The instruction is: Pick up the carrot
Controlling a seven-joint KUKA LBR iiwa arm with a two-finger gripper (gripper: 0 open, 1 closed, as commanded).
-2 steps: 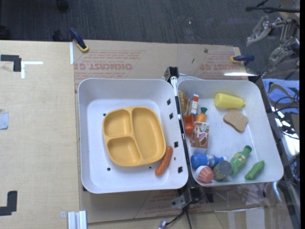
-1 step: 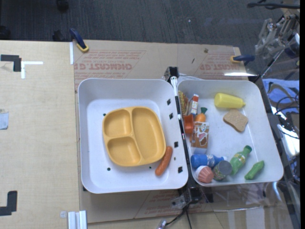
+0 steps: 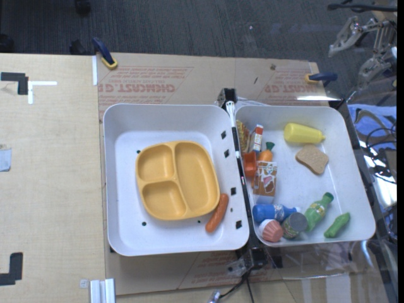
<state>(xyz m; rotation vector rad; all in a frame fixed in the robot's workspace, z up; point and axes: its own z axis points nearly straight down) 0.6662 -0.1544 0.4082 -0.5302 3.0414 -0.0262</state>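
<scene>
Approach step: small orange plastic carrot (image 3: 267,151) sits upper left in the right-hand shallow white bin (image 3: 351,169); my fingers' state unknown; next, descend there.

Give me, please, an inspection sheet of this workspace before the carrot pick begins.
Surface: cardboard sheet under two white bins, left bin and right bin.
Job's things: carrot in the right bin, near the dividing wall, among small packets.
Clutter: yellow divided plate and sausage in the left bin; yellow piece, bread slice, green bottle, green vegetable in the right bin.
Grippers: nothing seen.
Cables: dark cable at the bench front.
Surroundings: clamps on the cardboard; dark carpet.
</scene>
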